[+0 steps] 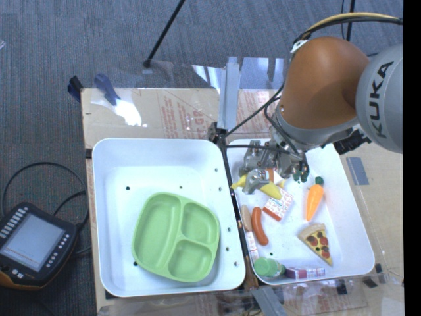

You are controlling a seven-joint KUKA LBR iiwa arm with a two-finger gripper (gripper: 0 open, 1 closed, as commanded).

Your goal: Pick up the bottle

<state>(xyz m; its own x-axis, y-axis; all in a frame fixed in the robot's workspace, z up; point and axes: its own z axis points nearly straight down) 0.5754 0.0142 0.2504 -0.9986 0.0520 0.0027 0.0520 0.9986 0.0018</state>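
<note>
Overhead, the gripper point(263, 171) hangs low in the right bin point(352, 232) above yellow toys point(263, 188); whether its jaws are spread, I cannot tell. Possibly the bottle point(268, 267), green, lies at the bin's near edge.

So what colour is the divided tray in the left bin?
Light green, plain, seen clearly in the camera view.

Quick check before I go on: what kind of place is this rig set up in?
Probably a robotics lab or test cell, not a kitchen: a teach pendant lies on grey carpet, the bench holds two white bins, and the food, like the pizza slice, looks like toys.
</note>
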